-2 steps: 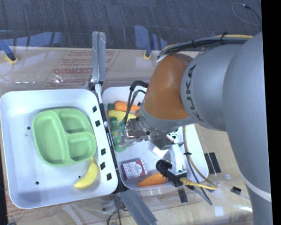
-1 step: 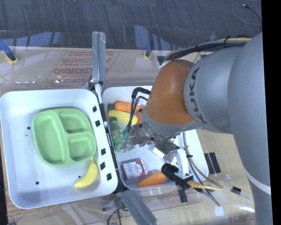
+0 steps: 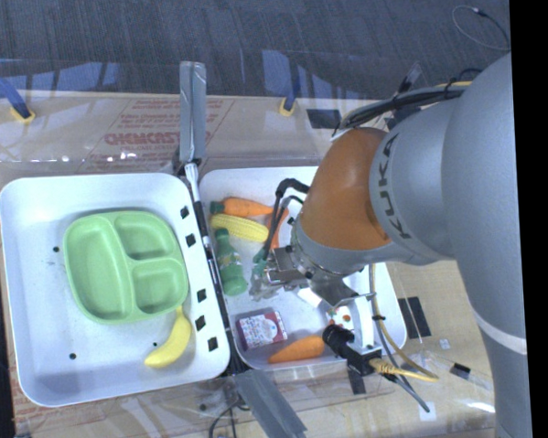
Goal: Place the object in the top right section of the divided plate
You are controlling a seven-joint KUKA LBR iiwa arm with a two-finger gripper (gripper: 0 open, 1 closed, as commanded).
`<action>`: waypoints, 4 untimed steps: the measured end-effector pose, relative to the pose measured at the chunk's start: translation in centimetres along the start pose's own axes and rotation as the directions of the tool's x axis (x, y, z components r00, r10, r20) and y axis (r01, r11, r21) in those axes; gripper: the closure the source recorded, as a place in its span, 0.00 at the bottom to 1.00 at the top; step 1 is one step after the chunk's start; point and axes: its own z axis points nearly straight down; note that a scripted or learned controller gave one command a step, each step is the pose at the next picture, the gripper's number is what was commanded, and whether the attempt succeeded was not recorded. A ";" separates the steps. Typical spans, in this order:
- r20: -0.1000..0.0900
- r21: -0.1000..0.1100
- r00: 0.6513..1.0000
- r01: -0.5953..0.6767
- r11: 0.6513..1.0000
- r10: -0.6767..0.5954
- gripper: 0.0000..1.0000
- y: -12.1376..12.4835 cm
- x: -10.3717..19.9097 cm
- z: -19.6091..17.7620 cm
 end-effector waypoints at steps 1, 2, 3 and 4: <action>0.002 -0.005 0.991 0.134 0.991 -0.134 1.00 0.3 4.9 -2.4; 0.000 0.000 0.999 0.039 0.999 -0.039 1.00 0.0 0.7 0.0; 0.001 -0.006 0.995 0.101 0.995 -0.101 1.00 0.4 5.0 -1.9; 0.001 0.000 1.000 0.021 1.000 -0.021 1.00 0.1 2.8 0.0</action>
